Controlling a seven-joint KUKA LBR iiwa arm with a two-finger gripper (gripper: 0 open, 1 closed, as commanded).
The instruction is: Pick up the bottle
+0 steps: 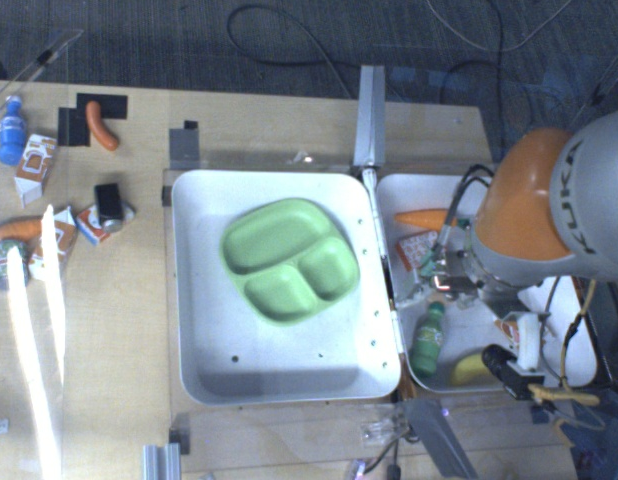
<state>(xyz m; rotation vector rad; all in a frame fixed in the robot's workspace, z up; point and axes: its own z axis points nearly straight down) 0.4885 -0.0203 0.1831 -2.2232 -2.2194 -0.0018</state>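
A small green bottle (427, 338) lies in the right bin (389, 200), near its front left corner, with its cap pointing toward the back. My gripper (446, 280) hangs just behind and slightly right of the cap, under the grey and orange wrist. Nothing visibly sits in the gripper, and the bottle rests on the bin floor. The arm's bulk hides the right part of this bin.
An orange carrot (421, 219) and a printed packet (413, 254) lie behind the gripper. A yellow item (470, 368) sits right of the bottle. The left bin (204, 368) holds a green divided plate (289, 258). A blue bottle (11, 128) and other small items lie on the bench, far left.
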